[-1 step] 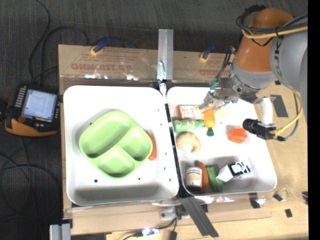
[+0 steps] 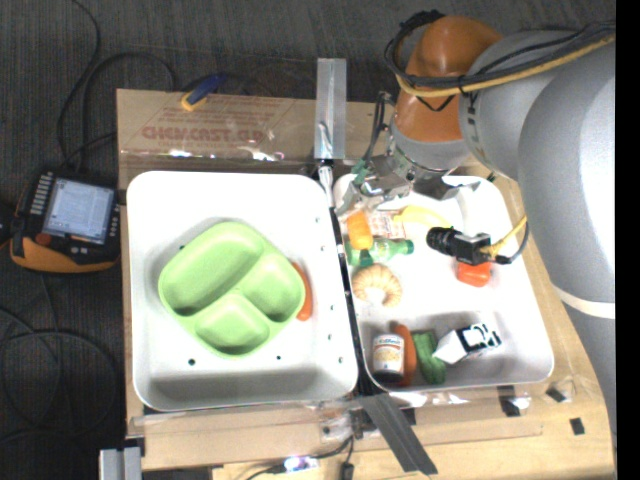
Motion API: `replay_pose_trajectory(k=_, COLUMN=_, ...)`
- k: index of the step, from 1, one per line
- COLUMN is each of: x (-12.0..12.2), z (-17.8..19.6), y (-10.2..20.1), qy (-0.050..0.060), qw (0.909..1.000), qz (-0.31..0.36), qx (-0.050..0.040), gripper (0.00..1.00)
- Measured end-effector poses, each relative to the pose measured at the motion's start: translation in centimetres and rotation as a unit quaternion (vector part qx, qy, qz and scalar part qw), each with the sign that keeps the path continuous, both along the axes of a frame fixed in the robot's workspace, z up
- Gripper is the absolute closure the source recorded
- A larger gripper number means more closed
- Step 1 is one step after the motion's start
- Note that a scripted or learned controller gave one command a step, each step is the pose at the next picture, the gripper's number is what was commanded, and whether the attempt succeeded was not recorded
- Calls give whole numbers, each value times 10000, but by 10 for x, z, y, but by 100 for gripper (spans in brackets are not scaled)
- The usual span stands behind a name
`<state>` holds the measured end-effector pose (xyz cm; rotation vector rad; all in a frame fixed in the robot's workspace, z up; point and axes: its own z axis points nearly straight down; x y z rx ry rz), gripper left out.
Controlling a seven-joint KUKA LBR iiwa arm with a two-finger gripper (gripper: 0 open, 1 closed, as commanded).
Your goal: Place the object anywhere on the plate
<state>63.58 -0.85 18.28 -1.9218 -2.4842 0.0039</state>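
Smooth green plastic plate [image 2: 232, 286] in glossy white bin [image 2: 150, 368].

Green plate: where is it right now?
The green plate lies in the left white bin, about centre, with an orange item at its right edge. The croissant sits just across the divider in the right bin.

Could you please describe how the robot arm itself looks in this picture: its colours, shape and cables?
The arm is thick, rounded and light grey, with a smooth shell. Above the wrist sits a glossy orange band. Black and yellow cables loop around that band and run along the grey body. The gripper below is small, metallic and silver-grey.
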Motion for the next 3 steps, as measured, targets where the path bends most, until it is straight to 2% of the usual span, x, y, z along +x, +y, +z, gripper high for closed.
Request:
replay_pose_trajectory(k=1, x=-38, z=0, y=57, qy=6, qw=9990, qz=-449, qx=8, gripper=100)
replay_pose_trajectory(k=2, x=-76, z=12, y=151, qy=10, qw=9991, qz=432, qx=7, gripper=100)
replay_pose_trajectory(k=3, x=-112, z=-14, y=114, qy=14, qw=9895, qz=1446, qx=11, gripper=100)
